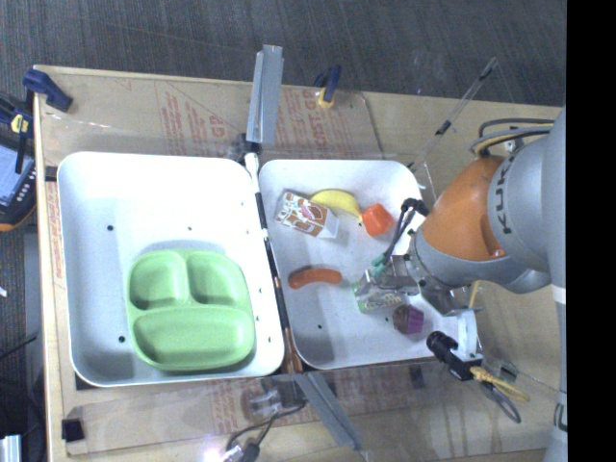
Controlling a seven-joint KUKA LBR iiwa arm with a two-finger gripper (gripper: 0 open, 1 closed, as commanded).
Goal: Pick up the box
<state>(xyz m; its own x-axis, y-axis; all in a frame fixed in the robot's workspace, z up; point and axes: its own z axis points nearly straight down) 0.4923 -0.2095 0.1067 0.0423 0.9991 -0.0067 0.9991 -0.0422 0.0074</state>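
Observation:
The box [306,215] is a small brown and white carton lying flat in the upper left part of the right bin [327,349]. My gripper [379,291] hangs low over the right half of that same bin, well to the right of the box and below it in the view, apart from it. The grey arm with its orange band [462,224] covers the bin's right side.
Around the box lie a yellow banana [336,199], an orange piece [377,219], a reddish sausage [315,277] and a purple item [409,319] close under the gripper. The left bin [87,200] holds a green divided tray [191,308].

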